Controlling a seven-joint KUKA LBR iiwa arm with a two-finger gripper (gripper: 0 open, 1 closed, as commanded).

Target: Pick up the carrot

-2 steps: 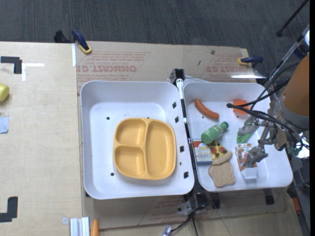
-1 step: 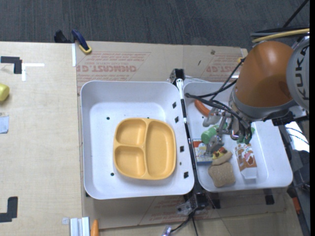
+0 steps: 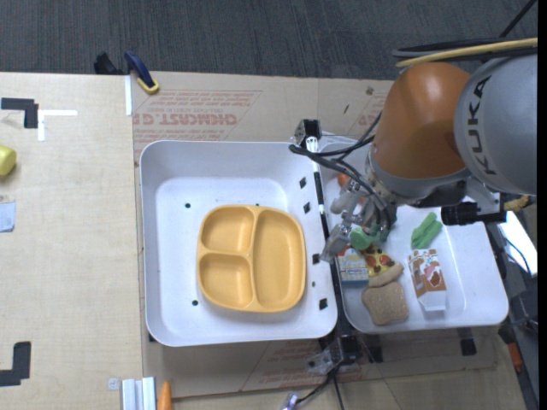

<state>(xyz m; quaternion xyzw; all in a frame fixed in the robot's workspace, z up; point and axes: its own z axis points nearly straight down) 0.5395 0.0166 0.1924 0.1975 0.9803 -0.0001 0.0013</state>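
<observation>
I see the arm (image 3: 444, 126) reaching in over the right bin (image 3: 479, 306), its orange band bulging above the wrist. The gripper (image 3: 359, 225) sits low at that bin's left side, just beside the wall shared with the left bin (image 3: 162, 229). I cannot tell how far the fingers are spread, or whether anything sits between them; the metal parts blur together there.

A small orange bit (image 3: 343, 178) peeks out by the cables at the upper left of the gripper, possibly the carrot, though I cannot be sure; most of it is hidden under the wrist.

Right below the gripper lie a green piece (image 3: 366, 240) and a red-and-yellow item (image 3: 379, 260), touching each other. Near them sit a small box (image 3: 351, 268), a bread slice (image 3: 385, 302), a carton (image 3: 428, 280) and a green pod (image 3: 425, 229).

The left bin holds a yellow divided plate (image 3: 253, 258), lying flat. On the bench (image 3: 68, 229), far left, is a yellow object (image 3: 6, 161).
</observation>
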